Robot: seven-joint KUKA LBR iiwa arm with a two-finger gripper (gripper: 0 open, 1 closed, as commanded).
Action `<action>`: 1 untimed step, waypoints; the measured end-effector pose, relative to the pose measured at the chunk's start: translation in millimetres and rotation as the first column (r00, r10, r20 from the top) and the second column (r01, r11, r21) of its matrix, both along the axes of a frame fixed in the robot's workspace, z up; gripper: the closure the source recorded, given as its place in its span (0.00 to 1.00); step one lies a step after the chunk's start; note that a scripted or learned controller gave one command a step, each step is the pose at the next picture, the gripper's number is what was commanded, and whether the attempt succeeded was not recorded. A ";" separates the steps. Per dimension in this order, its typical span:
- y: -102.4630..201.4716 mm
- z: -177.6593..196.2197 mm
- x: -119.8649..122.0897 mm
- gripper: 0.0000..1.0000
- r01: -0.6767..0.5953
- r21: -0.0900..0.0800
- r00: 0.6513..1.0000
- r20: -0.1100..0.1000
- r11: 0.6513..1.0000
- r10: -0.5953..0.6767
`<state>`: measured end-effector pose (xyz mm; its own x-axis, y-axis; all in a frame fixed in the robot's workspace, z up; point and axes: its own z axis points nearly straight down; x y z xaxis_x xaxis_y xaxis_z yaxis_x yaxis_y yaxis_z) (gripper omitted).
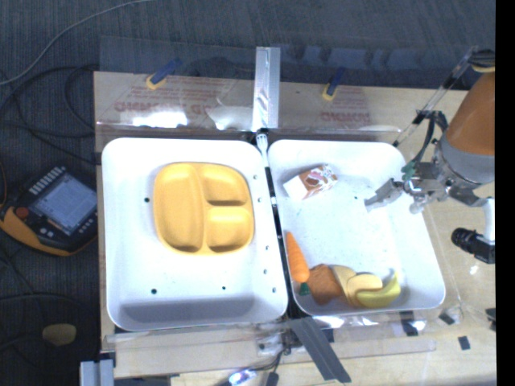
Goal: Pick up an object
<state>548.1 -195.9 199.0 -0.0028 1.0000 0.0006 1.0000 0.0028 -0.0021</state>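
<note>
My gripper [394, 203] hangs over the right part of the right bin [418, 240], open, with nothing between its fingers. A white and red wrapped packet [314, 181] lies at the bin's back left, well to the left of the gripper. An orange carrot [296, 257] rests along the left wall. At the front lie a brown-orange fruit [322, 285], a pale slice [352, 277] and a yellow banana [380, 293]. All of them lie apart from the gripper.
The left bin [129, 280] holds a yellow divided plate [203, 207]. A metal divider post [266, 87] stands behind the bins. The grey and orange arm [475, 131] reaches in from the right. A handheld controller [56, 207] lies off the bench at left.
</note>
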 end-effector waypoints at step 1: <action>42.5 -53.6 -19.5 0.00 -0.157 0.000 0.988 0.001 0.988 0.157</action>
